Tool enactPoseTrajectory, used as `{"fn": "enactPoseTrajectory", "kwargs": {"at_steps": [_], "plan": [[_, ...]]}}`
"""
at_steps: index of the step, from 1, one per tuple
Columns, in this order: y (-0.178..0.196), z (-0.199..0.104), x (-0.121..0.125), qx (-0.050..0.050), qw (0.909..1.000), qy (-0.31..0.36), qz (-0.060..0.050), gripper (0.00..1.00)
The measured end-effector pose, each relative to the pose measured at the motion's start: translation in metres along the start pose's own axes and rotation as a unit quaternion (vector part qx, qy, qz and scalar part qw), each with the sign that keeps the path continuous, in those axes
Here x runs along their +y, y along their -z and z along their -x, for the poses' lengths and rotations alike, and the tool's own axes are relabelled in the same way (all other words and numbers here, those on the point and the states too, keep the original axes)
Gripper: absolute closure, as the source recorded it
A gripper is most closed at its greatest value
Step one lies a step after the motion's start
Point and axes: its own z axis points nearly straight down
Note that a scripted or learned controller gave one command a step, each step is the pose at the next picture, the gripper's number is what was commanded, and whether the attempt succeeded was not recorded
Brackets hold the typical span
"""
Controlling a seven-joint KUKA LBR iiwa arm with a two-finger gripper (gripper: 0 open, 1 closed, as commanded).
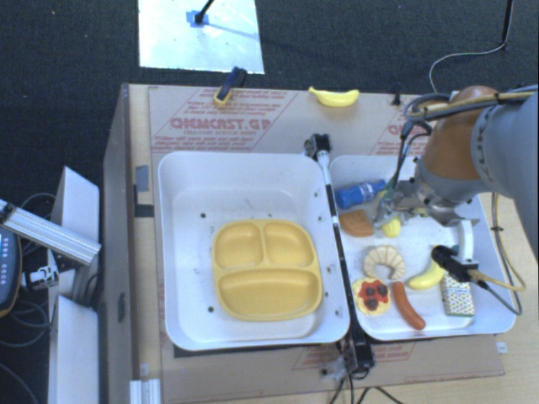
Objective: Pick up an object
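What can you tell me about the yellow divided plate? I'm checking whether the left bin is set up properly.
The yellow divided plate looks like matte plastic, a rounded square with three compartments: two small ones on the far side, one wide one on the near side. It lies flat, slightly rotated, on the floor of the left bin, near its centre. Nothing sits in it.

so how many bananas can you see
2. One banana lies on the board behind the bins, outside them. The other banana is in the right bin, near its front right. The arm may hide more.

right bin (497, 310) crowded with food, left bin (185, 225) open around yellow tray (267, 269)
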Motion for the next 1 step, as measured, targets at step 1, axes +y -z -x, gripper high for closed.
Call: {"fn": "enactPoseTrajectory", "kwargs": {"at_steps": [1], "plan": [[0.0905,-0.0581,-0.0592,0.000,1.0000,0.000,0.000,1.00]]}}
